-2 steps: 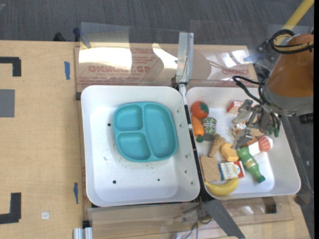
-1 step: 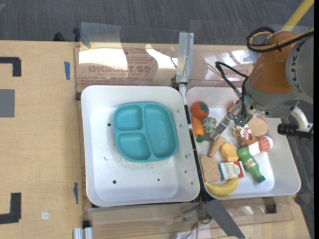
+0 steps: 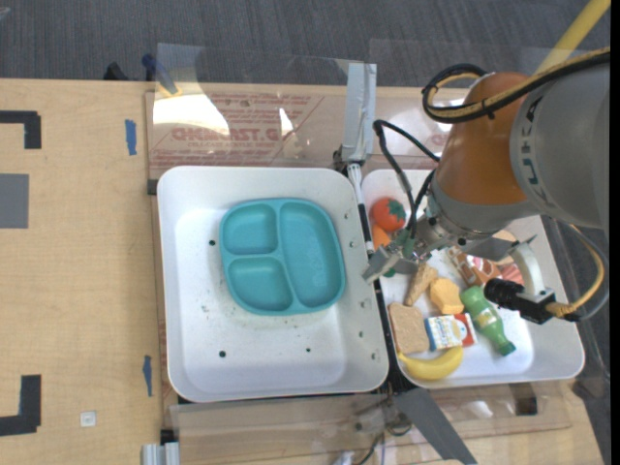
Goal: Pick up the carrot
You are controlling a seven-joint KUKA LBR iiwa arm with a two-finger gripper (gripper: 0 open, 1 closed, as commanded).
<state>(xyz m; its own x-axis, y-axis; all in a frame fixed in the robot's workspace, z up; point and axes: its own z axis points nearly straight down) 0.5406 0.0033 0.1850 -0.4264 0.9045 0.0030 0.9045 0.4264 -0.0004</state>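
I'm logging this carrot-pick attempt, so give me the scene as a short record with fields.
arm: reaches in from the right, over the right bin
gripper: low at the right bin's left edge
carrot: orange, green top, far left corner of the right bin, just behind the gripper
other items in right bin: banana, green bottle, bread slice
left bin: holds a teal divided plate
grasp: not confirmed

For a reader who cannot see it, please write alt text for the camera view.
A grey and orange robot arm reaches from the right, its claw low over the right bin of toy food, beside the carrot. That bin also holds a banana and a green bottle; the left bin holds a teal divided plate.
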